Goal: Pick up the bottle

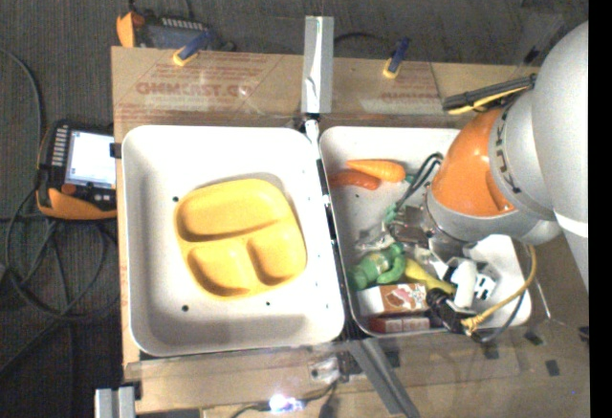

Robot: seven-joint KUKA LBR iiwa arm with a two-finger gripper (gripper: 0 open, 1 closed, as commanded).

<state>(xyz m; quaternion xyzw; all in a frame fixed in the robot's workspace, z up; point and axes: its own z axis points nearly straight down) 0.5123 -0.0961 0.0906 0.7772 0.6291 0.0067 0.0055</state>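
We see the arm (535, 148) reaching in from the right over the right bin (382, 141), with its orange band above the bin's right half. The pincer (381, 236) is low over the middle of that bin, pointing left toward the wall shared with the left bin (134, 215). From this slanted view the metal at its tip blurs into the clutter beneath. We cannot tell whether the pincer is apart or together, nor whether anything sits in it.

Just on the near side of the pincer's tip lies the bottle (378, 267), as we read the green thing there; it is too small and blurred for us to be sure of its shape. It rests on the bin floor in the near left part, close to the dividing wall. The pincer is just beside its far edge, and we cannot tell whether the two touch.

A yellow thing (421, 273) lies against the bottle's right side. A brown packet (402, 296) lies nearer than both, by the near wall. At the far end of the bin lies an orange carrot (378, 169), with a red-orange piece (349, 181) just beside it on the left.

The left bin holds a yellow tray (244, 236) with three compartments, well apart from the pincer.
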